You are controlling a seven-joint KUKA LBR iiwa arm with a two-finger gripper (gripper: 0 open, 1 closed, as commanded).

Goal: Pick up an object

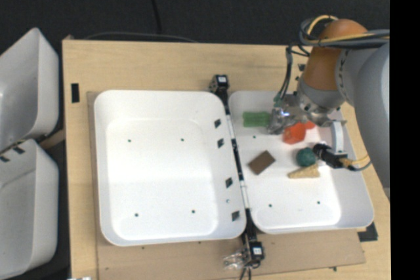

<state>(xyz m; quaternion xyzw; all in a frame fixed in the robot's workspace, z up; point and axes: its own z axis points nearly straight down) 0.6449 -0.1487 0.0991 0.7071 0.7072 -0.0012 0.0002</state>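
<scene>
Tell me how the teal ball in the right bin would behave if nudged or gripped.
The teal ball looks round, so it would probably roll when nudged. It sits against the tan wedge, which may stop it rolling that way. Its curved sides could slip from a pinch unless gripped across the middle.

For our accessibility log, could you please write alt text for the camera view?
The gripper hangs over the right bin, beside a green block and an orange object. A brown block, teal ball and tan piece lie nearby.

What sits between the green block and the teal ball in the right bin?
In the camera view, the red object lies between the green block and the teal ball, just under the gripper.
</scene>
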